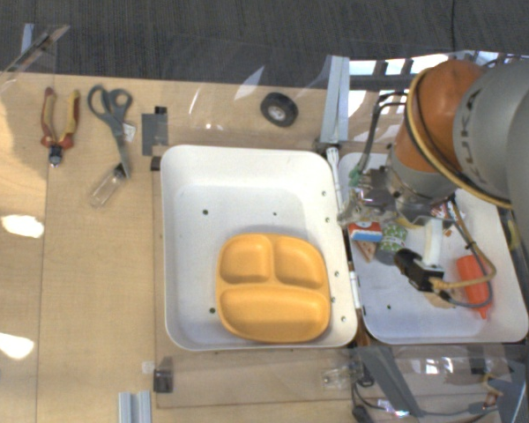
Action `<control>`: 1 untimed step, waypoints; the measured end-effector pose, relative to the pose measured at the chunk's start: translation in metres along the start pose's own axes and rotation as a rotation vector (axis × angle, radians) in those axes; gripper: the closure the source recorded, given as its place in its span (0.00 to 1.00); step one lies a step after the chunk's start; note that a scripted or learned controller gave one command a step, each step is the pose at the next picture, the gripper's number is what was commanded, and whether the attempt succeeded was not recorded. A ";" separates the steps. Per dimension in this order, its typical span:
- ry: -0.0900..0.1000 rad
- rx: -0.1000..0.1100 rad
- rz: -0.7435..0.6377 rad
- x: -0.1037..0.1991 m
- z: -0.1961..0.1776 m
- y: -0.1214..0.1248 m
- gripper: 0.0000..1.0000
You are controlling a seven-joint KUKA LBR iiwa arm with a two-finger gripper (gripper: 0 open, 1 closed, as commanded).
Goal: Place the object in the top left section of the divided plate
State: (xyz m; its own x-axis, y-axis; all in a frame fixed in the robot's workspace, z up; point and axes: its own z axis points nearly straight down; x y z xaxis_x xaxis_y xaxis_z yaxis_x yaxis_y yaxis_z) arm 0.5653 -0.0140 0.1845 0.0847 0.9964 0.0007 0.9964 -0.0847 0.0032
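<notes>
Grey arm [502,122] looms nearest, reaching in over the right bin [511,324]. Its gripper [370,199] is down at that bin's upper left corner, and whether it's wide or closed, I can't tell. The left bin [185,236] carries the yellow divided plate [273,311], toward its lower right. The loose things lie in the right bin: an orange piece [474,282], and a red-and-blue box [366,233] just beside the gripper.

I count two white bins, a left bin [247,192] and a right bin [423,317]; one yellow plate [273,287] with three sections; one pair of scissors [115,120]; one pair of pliers [58,122]; one roll of tape [279,108]. The small things [395,241] below me are too jumbled to count.
</notes>
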 end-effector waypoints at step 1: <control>0.001 0.000 -0.085 0.050 0.000 -0.064 1.00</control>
State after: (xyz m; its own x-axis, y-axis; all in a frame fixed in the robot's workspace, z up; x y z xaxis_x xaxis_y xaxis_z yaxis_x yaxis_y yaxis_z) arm 0.5058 0.0417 0.1846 -0.0003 1.0000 0.0012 1.0000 0.0003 0.0031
